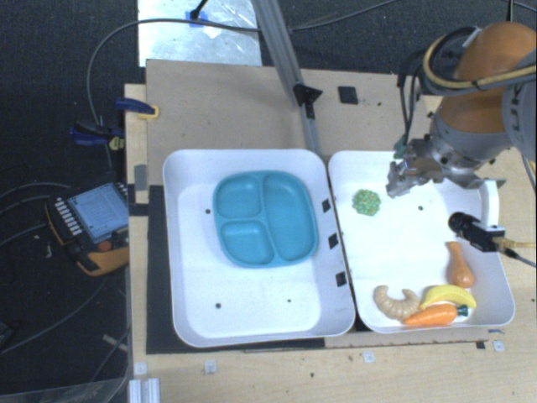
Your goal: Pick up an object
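Claw [398,181] hangs over the far part of the right bin [503,309], reaching in from the view's right. Can't tell if it is wide or narrow from this slant, and nothing is seen held in it. Nearest thing is a green lumpy ball [366,201], just beside the claw, down and left of it in the view, lying on the bin floor, apart from the claw. The rest of the pile is well apart from the claw, toward the near right corner of the same bin: a tan gourd-shaped piece [458,267] is below and right of the claw, with a banana [449,295] nearer the camera and touching an orange carrot [430,316]. A beige curved piece [393,299] lies against the carrot's left end, almost straight below the claw. Left bin [180,309] is off to the claw's left and holds a blue divided plate [265,217].
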